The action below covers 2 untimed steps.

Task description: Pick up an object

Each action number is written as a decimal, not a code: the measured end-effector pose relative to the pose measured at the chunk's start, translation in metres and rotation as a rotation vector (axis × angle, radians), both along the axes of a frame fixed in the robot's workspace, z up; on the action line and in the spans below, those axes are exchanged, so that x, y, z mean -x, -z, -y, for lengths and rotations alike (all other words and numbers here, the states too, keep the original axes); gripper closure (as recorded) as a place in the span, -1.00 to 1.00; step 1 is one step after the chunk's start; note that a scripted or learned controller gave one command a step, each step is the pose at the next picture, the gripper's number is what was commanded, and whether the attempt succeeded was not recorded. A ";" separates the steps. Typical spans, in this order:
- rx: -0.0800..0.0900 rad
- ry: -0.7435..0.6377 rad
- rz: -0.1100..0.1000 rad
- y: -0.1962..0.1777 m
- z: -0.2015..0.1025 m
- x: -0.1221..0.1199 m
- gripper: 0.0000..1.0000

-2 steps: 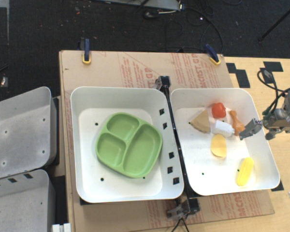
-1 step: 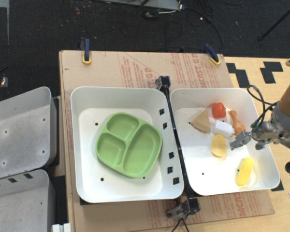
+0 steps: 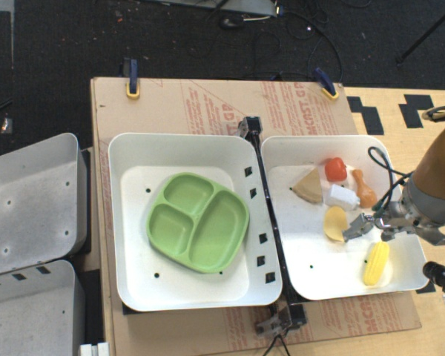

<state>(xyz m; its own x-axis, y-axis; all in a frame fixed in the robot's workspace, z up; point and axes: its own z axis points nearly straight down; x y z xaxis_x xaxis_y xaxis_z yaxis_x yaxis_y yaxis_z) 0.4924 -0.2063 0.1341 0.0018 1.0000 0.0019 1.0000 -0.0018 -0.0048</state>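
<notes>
Red printing on the cardboard sheet (image 3: 208, 110) under the bins lies upside down and cannot be read.

arm (image 3: 435, 188) cut off at right edge | white block (image 3: 341, 196) (partly under tomato (image 3: 335, 169)) unidentifiable

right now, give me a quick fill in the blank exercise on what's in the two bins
1. The green plate lies in the ____ bin.
2. The green plate has ____ compartments.
3. The corn cob lies in the right bin and is coloured ____.
4. The gripper is over the ____ bin.

Missing words: left; three; yellow; right
</notes>
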 end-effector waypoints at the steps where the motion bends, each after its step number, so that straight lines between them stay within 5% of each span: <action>1: 0.000 -0.001 0.001 0.044 -0.001 0.001 -1.00; 2: 0.002 0.000 0.005 0.032 -0.001 0.000 1.00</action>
